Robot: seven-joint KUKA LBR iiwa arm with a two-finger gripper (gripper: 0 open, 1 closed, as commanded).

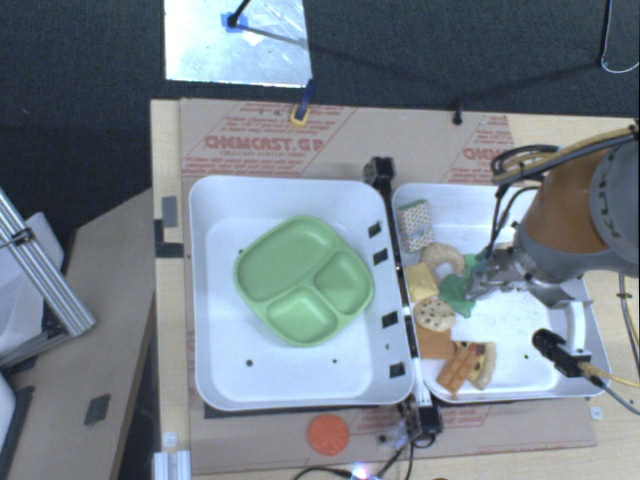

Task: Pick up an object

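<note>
The arm entered from the right and reached over the right bin point(570, 383). The pincer point(478, 280) sat low in that bin, at the near end of the arm's wrist, and its tip met a green item point(458, 294) lying near the middle of the bin. Whether the pincer was spread or pressed together could not be told at this resolution, and no item was seen clearly between its tips, so no hold could be confirmed.

The green item lay directly at the pincer tip, on its left and slightly toward the front of the bin. Its outline was irregular, and no long axis could be read with confidence.

Other items crowded the left half of the same bin. A ring-shaped pastry point(443, 259) lay just behind the green item. A yellow block point(421, 282) lay to its left, against the dividing wall. A round cookie point(434, 314) touched or nearly touched its front edge. A small patterned box point(415, 223) stood further back, and an orange cluster point(468, 365) lay at the front.

The left bin point(215, 368) held a green divided plate point(303, 280), well apart from the pincer.

Judgement: the green item was the likely target, and the adjacent cookie and pastry could be disturbed in a lift.
</note>
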